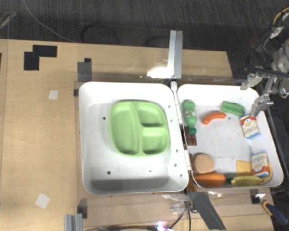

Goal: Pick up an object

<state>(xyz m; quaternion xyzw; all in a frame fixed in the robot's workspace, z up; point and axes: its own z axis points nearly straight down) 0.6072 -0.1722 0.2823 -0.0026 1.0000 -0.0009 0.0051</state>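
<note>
The right bin [221,141] holds several toy foods. A green bottle [188,113] lies by its left wall, with an orange sausage [214,117] and a green pod [232,108] to its right. A small white carton [250,126] rests near the right wall. Along the front edge lie a round bun [203,163], an orange carrot [210,179], a yellow banana [246,180], a cheese wedge [243,166] and a second carton [260,162]. My gripper [262,100] hangs over the bin's far right corner, just above the first carton and holding nothing that I can see.
The left bin [94,129] holds a green divided plate [138,127]. A small brown block [191,139] sits by the divider between the bins. A metal post [175,52] rises behind the bins. Cables hang around the arm [284,57] at the right.
</note>
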